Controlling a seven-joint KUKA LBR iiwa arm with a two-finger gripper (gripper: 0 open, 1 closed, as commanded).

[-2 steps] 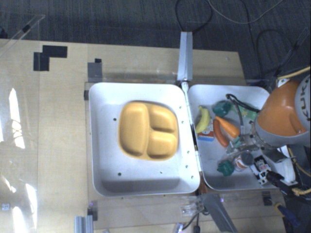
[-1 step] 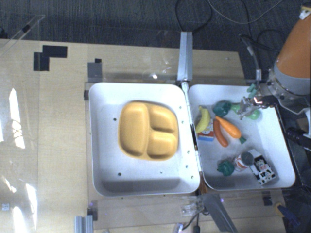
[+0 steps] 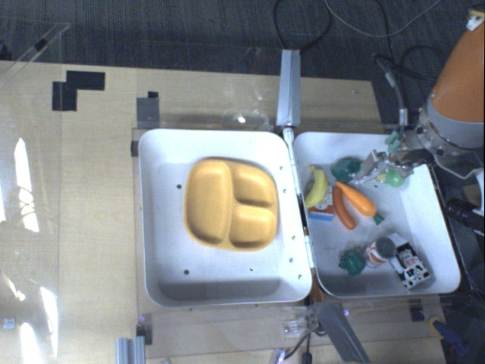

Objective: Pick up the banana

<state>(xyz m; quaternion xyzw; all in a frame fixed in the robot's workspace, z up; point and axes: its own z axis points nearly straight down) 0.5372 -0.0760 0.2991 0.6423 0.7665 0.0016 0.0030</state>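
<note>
pale wooden bench (image 3: 76, 226) bearing two white bins (image 3: 163, 279)

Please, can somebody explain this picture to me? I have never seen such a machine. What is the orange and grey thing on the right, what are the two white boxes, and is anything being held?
One camera looks down at a slant on a wooden bench. The orange and grey thing is a robot arm reaching in from the right. Its gripper hangs over the far part of the right bin; I cannot tell whether it holds anything. The left bin holds a yellow divided tray. The right bin holds small toys: a banana by its left wall, a carrot beside it, and other small pieces. The banana lies in the bin, not picked up.
</note>
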